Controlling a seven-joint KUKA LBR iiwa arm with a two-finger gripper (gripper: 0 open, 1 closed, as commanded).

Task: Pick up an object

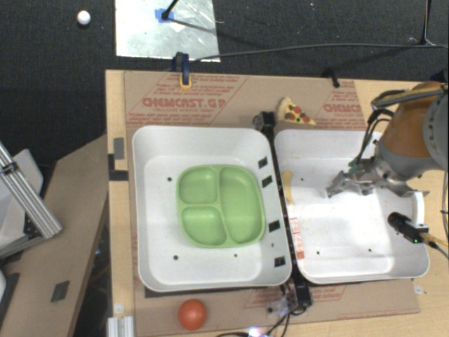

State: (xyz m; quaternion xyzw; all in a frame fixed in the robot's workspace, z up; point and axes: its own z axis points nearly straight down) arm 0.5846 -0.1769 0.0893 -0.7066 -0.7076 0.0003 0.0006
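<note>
Look to the right-hand bin (351, 258): the gripper (338, 186) sits low over its floor, reaching in from three o'clock, and you cannot tell whether it is released or clenched. Nothing shows between its tips. At nine o'clock from it, a pale yellow strip (287, 186) lies against that bin's left wall. The left-hand bin (151, 258) holds a green divided plate (219, 205). A pizza-slice toy (295, 112) rests on the board at twelve o'clock, an orange ball (192, 314) at six.
</note>
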